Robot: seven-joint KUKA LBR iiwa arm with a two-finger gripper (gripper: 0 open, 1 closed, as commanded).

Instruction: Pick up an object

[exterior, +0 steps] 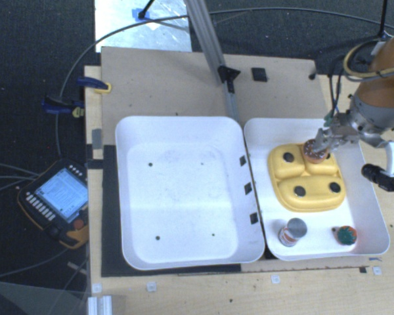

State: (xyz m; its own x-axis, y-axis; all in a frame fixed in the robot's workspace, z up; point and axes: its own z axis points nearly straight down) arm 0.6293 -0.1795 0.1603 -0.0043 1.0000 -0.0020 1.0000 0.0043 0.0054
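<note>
Bins sit side by side on a tan board [184,84], and the left bin [134,143] just has a few dark specks on its floor. The right bin [262,136] holds the stuff: a big yellow plastic piece [305,186] with three dark round spots on top takes up the middle, a small can [291,232] with a silvery top stands near the front edge, and a little green and orange ball-like thing [345,235] lies just to its right in the front corner. The gripper [317,148] is down at the back edge of the yellow piece, right on a brownish round spot, touching it or close to it. Whether it's open or clamped on anything can't be told from this angle. The grey arm with its orange band [384,87] comes in from the right. Off the bench to the left lies a teach pendant [56,199] with a lit screen, but no writing on it is readable, and the can's label is too small to make out too.
</note>
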